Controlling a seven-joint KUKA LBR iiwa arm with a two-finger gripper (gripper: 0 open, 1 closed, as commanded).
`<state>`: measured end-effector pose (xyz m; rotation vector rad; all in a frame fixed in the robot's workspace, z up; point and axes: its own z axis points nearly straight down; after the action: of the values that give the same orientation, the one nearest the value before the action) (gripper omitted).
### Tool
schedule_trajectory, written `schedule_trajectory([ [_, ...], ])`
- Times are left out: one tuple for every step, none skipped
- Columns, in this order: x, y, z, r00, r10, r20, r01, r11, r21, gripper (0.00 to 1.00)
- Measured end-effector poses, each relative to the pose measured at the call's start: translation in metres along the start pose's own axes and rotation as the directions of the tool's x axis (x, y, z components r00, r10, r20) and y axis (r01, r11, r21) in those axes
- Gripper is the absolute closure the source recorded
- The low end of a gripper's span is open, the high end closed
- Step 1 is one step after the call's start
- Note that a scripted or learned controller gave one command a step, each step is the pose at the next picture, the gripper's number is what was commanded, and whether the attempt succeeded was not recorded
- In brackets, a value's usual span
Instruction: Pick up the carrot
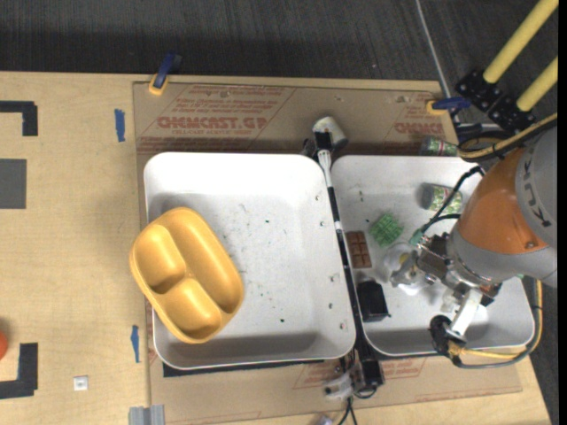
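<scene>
At the far left edge of the pale wooden worktop, among black tape squares, a small orange sliver was cut off by the frame; too little of it showed to say whether it was the carrot, and nothing else could be picked out as the carrot with any certainty. A flat cardboard sheet with faded red print lay under both bins, pinned at its upper left corner by a blue and yellow clamp. The left bin, smooth white plastic with rounded corners and dark specks on its floor, carried a glossy yellow dish with two rounded hollows, tilted and overhanging the bin's left rim. A black strip ran between the bins. In the right bin a brown ridged block lay just beside the left wall, a crinkled green piece near it, and a black boxy object below. A blurred grey-green thing lay towards the back. The gripper hung low over the bin's middle, crowded by pale, glinting parts that were hard to separate, so whether it was released or clenched could not be told. The arm, with its orange band and grey casing, covered the bin's right side. Two yellow poles slanted across the upper right corner.
</scene>
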<state>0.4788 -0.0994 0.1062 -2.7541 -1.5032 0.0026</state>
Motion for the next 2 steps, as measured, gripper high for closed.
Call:
schedule_trajectory([
  [-0.004, 0.04, -0.144, 0.986, -0.169, 0.001, 0.169, 0.986, -0.005, 0.0],
  [0.026, -0.016, -0.078, 0.994, -0.105, 0.001, 0.105, 0.994, -0.001, 0.0],
])
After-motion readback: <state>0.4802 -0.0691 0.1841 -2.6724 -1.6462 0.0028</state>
